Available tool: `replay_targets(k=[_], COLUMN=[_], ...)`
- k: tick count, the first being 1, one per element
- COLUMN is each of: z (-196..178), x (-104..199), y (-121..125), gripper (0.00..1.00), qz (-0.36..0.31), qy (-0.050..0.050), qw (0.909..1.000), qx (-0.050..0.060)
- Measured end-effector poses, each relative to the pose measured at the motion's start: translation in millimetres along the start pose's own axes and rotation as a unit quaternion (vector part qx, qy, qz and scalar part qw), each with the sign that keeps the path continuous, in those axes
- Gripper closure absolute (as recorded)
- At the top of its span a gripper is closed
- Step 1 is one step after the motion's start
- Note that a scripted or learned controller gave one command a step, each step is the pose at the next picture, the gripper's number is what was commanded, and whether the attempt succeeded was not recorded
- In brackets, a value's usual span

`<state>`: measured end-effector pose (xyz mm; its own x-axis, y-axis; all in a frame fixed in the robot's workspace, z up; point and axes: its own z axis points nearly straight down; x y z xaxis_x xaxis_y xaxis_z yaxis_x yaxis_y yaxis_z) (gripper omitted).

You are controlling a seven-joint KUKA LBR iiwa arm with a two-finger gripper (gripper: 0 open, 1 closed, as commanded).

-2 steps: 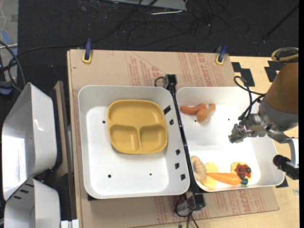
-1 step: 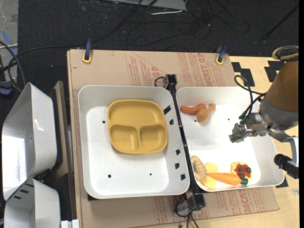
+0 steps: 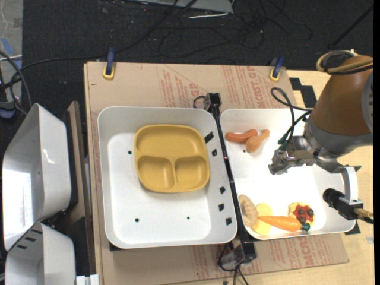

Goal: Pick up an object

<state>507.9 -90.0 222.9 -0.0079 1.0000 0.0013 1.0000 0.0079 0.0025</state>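
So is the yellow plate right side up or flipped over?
Right side up. The yellow plate lies flat in the left bin, and its three hollow compartments face upward, with nothing in them.

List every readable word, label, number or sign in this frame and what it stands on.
Red print runs across the brown cardboard sheet under the two bins, upside down from this camera; too blurred to read for sure.
More red print on the cardboard's bottom right edge: also unreadable.
No text on the divided yellow plastic plate or the toy food.
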Motion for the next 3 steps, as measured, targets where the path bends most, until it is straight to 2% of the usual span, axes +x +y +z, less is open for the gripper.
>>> replay_targets(k=[1,2,3], z=[-3.6,6.5,-1.2], x=[47.2,102.5,161.9], y=[-3.4,1.1,-2.0], gripper=[1.0,1.0,1.0], qz=[0.0,0.0,-0.001], qy=[0.0,0.0,0.0], qw=[1.0,1.0,1.0], qx=[0.001,0.002,0.001])
